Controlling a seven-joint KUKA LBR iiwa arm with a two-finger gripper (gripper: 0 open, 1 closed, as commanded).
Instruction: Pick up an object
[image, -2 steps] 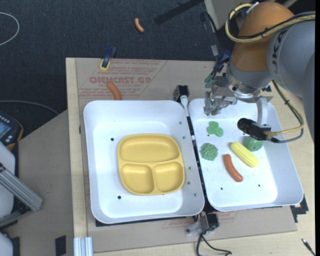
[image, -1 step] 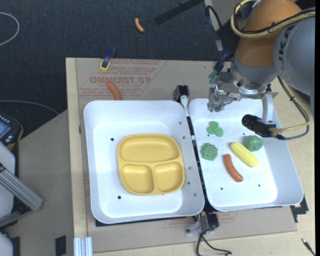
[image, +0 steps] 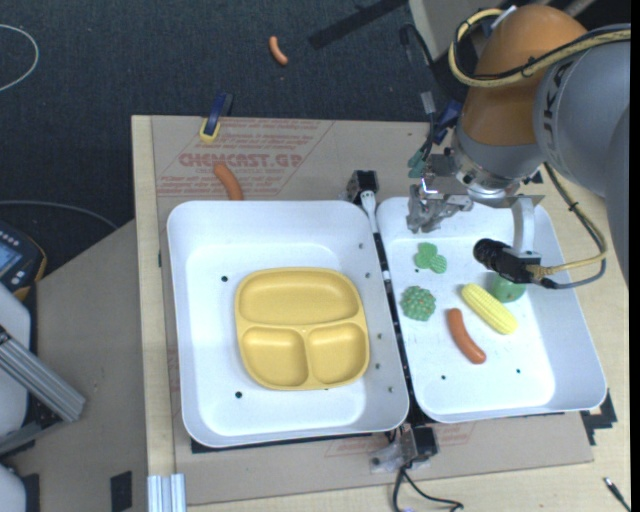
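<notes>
The right bin (image: 560, 375) holds several toy foods: a small green leafy piece (image: 431, 258), a green broccoli head (image: 418, 302), a yellow corn cob (image: 488, 308), a red sausage (image: 466, 335) and a green piece (image: 508, 291) half hidden under a black part of the arm. My gripper (image: 432, 213) hangs over the bin's back left corner, just behind the leafy piece and above it. I see nothing held in it.
The left bin (image: 200, 250) holds a yellow three-compartment plate (image: 300, 327). An orange sausage (image: 229, 181) and a blue-and-yellow clamp (image: 213, 120) lie on the board behind the bins. A black clip (image: 362, 185) sits at the bins' shared back edge.
</notes>
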